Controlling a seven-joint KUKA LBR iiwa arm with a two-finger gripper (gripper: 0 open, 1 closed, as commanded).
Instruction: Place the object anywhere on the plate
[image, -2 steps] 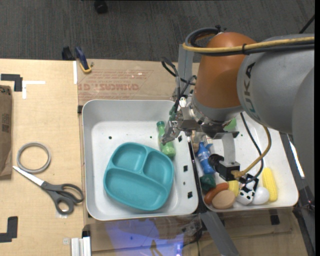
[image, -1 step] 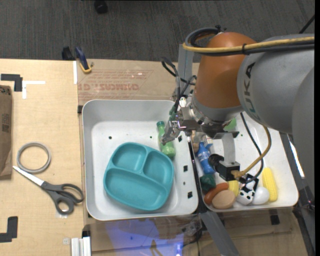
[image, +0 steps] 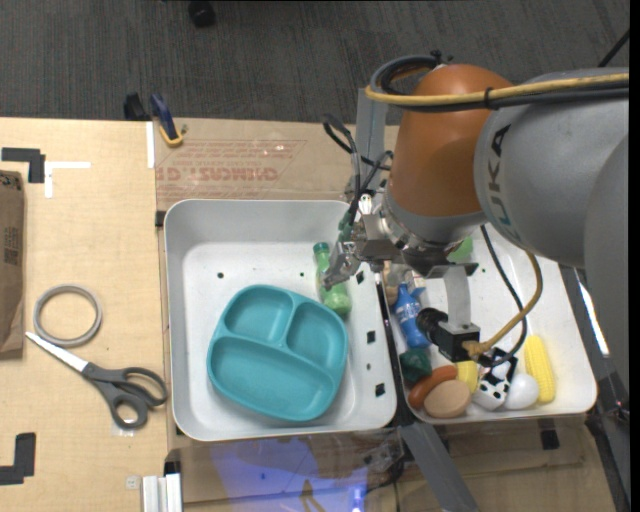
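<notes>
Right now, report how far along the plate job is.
Done: the arm has brought a green object over the left bin, beside the far right corner of the teal plate. In hand: the gripper sits at the object, though whether it truly grips it is unclear. Left: the object is not yet on the plate, whose compartments hold nothing. Other toys remain in the right bin.

teal plate (image: 277, 352), green object (image: 334, 285), white bins (image: 190, 300)
</notes>
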